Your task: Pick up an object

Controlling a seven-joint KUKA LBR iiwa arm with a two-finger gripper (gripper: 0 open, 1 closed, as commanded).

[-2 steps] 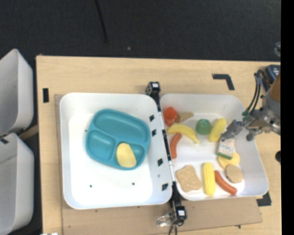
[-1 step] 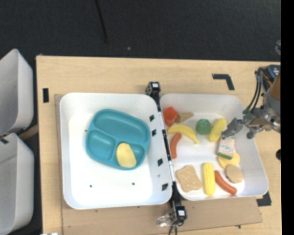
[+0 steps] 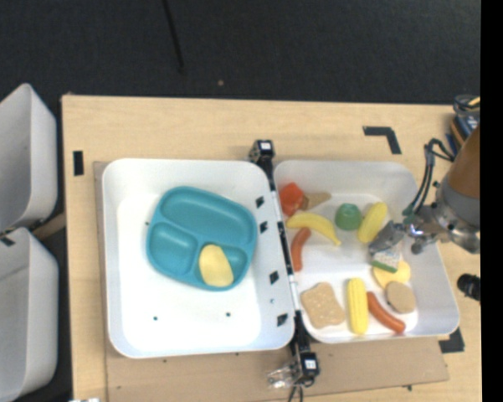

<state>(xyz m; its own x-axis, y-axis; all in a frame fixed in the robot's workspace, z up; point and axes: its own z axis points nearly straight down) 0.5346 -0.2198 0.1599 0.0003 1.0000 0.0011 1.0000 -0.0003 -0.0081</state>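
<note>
The right bin [image 3: 418, 182] holds several toy foods: a red pepper [image 3: 292, 195], a banana [image 3: 314, 224], a green ball [image 3: 347, 216], a yellow oblong piece [image 3: 372, 222], a red sausage [image 3: 300, 248], a bread slice [image 3: 321, 304], a corn cob [image 3: 357, 306], a hot dog [image 3: 386, 312] and a brown round piece [image 3: 399, 296]. My gripper [image 3: 390, 239] reaches in from the right and hangs low over the bin's right side. It is just right of the yellow oblong piece and above a yellow-and-green piece [image 3: 391, 269]. I see nothing clearly held.
The left bin [image 3: 125, 308] carries a blue divided plate [image 3: 184, 224] with a yellow egg-shaped toy [image 3: 216, 266] in its lower compartment. Black clips run along the seam between the bins [image 3: 278, 249]. White chairs stand at the far left [image 3: 12, 166].
</note>
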